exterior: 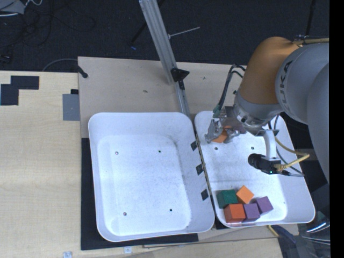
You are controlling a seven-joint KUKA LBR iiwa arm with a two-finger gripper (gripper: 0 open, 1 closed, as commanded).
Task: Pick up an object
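Observation:
My gripper (219, 133) hangs over the far left corner of the right bin (301, 208), close to the divider between the bins. A small orange block (220, 137) shows between its fingers, and they are shut on it. I cannot tell whether the block is lifted off the bin floor or still touching it. At the bin's near end lies a cluster of blocks: a green one (227, 197), an orange one (244, 193), two purple ones (264, 203) (251, 212) and a red-orange one (234, 213).
The left bin (107, 128) sits beside the right one, joined by black clips (199, 169). A slanted metal rail (161, 42) rises behind the bins. A black connector with cables (263, 163) hangs from the arm over the right bin.

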